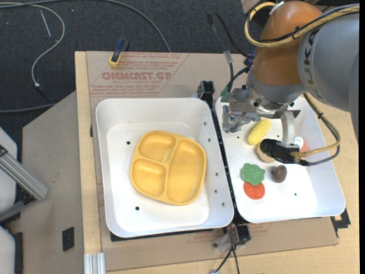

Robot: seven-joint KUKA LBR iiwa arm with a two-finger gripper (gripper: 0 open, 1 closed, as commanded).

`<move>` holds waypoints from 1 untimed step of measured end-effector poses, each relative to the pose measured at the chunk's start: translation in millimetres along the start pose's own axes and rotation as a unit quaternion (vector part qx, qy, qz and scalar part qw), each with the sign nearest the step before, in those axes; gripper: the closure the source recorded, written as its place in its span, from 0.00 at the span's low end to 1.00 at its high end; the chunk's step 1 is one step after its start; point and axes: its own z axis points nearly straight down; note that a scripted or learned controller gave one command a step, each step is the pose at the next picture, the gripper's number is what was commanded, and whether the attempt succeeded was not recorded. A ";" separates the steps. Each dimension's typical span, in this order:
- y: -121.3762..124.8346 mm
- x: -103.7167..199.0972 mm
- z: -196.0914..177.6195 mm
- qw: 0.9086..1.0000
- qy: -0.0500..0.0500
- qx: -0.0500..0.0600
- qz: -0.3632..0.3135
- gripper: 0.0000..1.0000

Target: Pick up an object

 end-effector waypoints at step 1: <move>7.0 57.3 -1.5 1.000 0.000 0.000 -0.001 1.00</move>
